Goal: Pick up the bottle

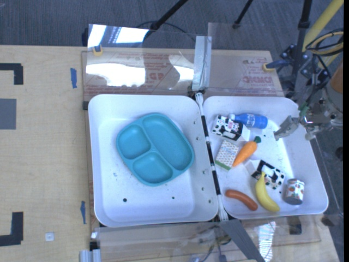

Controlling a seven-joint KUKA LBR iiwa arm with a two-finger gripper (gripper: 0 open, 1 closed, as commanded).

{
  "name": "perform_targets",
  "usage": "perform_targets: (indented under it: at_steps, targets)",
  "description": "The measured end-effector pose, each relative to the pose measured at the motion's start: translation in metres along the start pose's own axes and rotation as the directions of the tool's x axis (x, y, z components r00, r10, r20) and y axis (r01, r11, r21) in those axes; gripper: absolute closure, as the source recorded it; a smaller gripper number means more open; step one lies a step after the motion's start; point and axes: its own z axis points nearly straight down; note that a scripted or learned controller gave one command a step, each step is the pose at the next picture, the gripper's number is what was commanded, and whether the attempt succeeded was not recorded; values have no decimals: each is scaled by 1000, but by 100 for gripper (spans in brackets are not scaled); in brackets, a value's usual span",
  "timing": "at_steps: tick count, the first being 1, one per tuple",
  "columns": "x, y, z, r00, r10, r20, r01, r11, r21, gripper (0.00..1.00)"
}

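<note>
The bottle (251,120) is clear blue plastic and lies on its side at the back of the right bin (315,171). My gripper (297,131) hangs over that bin's right rear corner, to the right of the bottle and a little apart from it. Its fingers (284,128) are spread open and hold nothing.
Around the bottle lie a black-and-white box (226,126), a pale packet (227,154) and a carrot (245,152). Nearer the front are a banana (265,192), a sausage (241,198), a second cow-patterned item (271,173) and a small can (293,191). A blue divided plate (155,149) sits in the left bin (103,162).
</note>
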Motion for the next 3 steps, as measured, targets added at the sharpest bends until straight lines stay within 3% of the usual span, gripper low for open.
perform_targets:
  at_steps: [1, 2, 3]
  targets:
    - [-33, -63, -6, 992, 126, -1, -126, 992, 1, 0]
    - [-25, -30, 55, 964, -267, -1, 267, 964, -1, 0]
    - [-32, 65, 67, 746, -665, 9, 665, 746, -5, 0]
